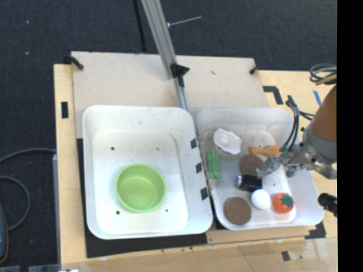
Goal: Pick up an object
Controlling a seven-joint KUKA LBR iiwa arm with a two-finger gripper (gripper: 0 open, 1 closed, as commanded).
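Note:
The right bin (295,122) holds several small objects. There is a crumpled white piece (227,140), a green block (213,165), an orange stick-shaped toy (264,150) and a brown round lump (250,164). With them lie a small black item (248,181), a white ball (261,199), a red strawberry-like toy (283,203) and a brown disc (237,209). My gripper (272,164) hangs low over the right half of this bin. It sits just right of the brown lump and below the orange toy. Nothing is visibly held.
The left bin (102,123) contains a green bowl (140,187). A slanted metal rail (161,33) runs from the top down to the gap between the bins. The arm (323,129) and its cables enter over the right bin's right rim.

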